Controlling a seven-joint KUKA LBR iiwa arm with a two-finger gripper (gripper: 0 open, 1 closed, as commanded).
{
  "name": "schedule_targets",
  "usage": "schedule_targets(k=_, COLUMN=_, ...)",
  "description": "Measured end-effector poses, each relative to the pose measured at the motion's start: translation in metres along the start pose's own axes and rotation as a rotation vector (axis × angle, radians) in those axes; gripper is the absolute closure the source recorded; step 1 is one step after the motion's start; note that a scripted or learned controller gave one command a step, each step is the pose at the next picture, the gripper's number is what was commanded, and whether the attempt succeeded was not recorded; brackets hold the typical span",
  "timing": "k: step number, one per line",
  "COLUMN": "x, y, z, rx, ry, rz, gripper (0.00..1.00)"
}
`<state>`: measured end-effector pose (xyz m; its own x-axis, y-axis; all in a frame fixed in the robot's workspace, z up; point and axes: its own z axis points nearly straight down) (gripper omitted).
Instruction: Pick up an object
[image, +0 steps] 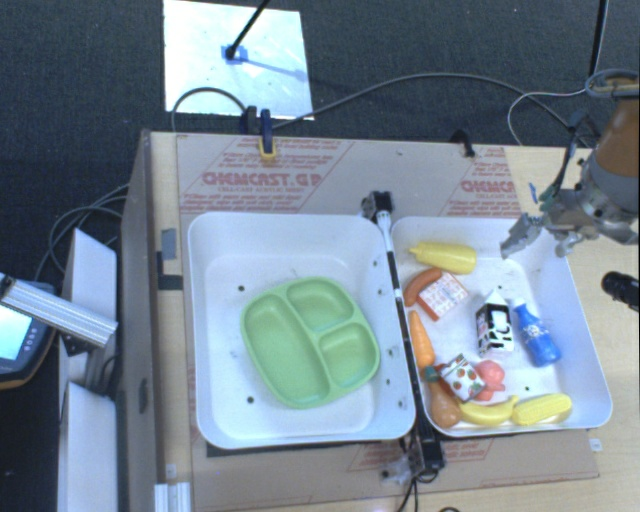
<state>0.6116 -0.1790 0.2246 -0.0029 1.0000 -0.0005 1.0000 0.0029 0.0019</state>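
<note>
gripper (541, 231) fingers spread, holding nothing; poised above right bin (590, 330) far corner | likely targets below: yellow corn (443, 256) near, blue bottle (536, 336) mid-bin; toys crowd this bin, so an approach from above suits | left bin (215, 300) holds green tray (310, 341)

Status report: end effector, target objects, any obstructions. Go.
End effector over right bin's far edge, nothing between its fingers. Yellow bottle nearest, toys clustered below. Green tray in left bin.
</note>
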Motion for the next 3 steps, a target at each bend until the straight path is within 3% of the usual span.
schedule_targets(k=1, x=-0.001, y=-0.004, z=0.14, rx=0.0, ry=0.0, rz=0.002, gripper=0.0)
schedule_targets(k=2, x=0.022, y=-0.029, z=0.14, rx=0.0, ry=0.0, rz=0.002, gripper=0.0)
schedule_targets(k=3, x=0.022, y=-0.028, z=0.129, rx=-0.002, ry=-0.001, rz=0.002, gripper=1.0)
